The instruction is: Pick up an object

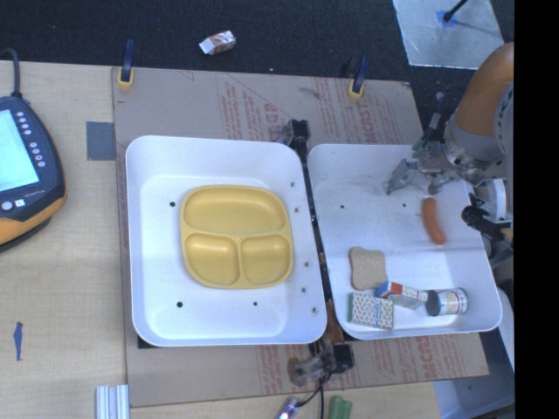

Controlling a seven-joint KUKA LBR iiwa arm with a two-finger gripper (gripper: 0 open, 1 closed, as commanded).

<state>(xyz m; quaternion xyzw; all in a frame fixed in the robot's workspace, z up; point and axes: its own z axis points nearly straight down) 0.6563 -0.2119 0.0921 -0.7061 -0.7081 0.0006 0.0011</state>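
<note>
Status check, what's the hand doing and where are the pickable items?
Hand open, nothing held, over right bin. Sausage just beside it. Bread slice, tube nearer front. Nothing blocking.

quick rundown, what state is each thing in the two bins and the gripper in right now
yellow three-compartment plastic plate: flat in the left white bin, nothing on it
orange sausage-shaped toy: lying in the right white bin, untouched
tan bread-slice toy: lying flat
green patterned packet: lying flat
small tube with white cap: on its side
gripper: fingers spread open, holding nothing, over the right bin
</note>
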